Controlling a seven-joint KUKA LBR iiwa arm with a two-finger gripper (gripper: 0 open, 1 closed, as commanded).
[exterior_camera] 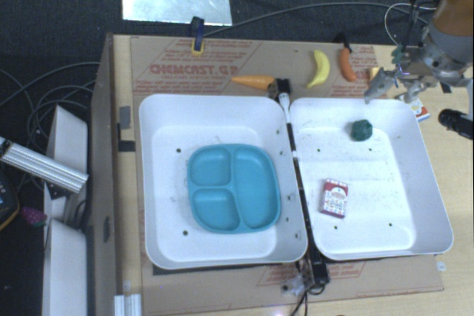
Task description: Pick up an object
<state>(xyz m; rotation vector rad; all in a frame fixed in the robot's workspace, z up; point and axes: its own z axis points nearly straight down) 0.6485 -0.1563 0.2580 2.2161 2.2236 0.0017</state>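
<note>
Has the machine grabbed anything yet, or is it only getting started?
Nothing looks done yet. The pincer hangs above the far right corner of the right bin, and I see nothing held in it. The dark green ball and the small red and white box lie in that bin, apart from it. All of the job is left: coming down, closing on one thing and lifting.

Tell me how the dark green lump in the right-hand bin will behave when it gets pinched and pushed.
The green lump looks small and roundish, so a sideways push would probably roll it across the right bin. Its outline seems bumpy and irregular, so it may be soft and give a little when pinched. It sits alone, apart from the red-and-white box, so nothing nearby should stop it.
</note>
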